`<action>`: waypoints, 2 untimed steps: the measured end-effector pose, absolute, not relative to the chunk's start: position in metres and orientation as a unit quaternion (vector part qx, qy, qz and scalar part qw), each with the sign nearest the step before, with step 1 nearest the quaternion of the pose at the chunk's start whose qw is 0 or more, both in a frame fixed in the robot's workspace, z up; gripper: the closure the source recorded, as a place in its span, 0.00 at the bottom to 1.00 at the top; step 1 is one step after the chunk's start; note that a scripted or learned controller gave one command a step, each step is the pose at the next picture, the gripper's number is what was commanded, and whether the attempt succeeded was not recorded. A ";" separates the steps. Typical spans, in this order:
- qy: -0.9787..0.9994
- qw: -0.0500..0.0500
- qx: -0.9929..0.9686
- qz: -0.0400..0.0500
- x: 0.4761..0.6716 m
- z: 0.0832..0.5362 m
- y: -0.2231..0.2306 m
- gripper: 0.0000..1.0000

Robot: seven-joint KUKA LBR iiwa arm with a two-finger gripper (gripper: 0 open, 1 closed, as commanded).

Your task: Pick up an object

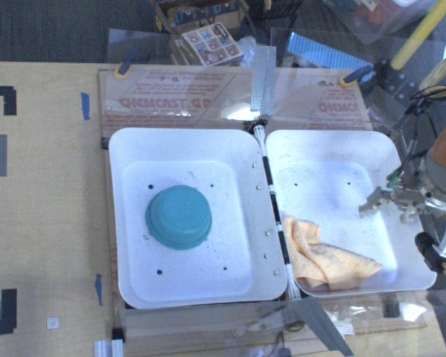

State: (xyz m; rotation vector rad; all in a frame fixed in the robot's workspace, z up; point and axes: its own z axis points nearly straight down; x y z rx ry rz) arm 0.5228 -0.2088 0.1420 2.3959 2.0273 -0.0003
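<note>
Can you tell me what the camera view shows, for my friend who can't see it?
Two shallow white bins sit side by side: the left bin has a round teal bowl upside down, the right bin a crumpled orange cloth. The robot's tool hovers at the right bin's far edge, away from the cloth.

Red lettering, mirrored and only partly legible, runs across the clear plastic sheet (170, 99) along the bench's far edge; it seems to read "CHEMCAST GP".
</note>
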 end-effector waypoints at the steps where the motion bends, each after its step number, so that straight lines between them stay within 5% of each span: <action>1: 0.660 0.003 0.751 0.001 0.490 0.088 -0.148 0.00; 2: 0.738 0.005 0.675 0.003 0.482 0.089 -0.103 0.00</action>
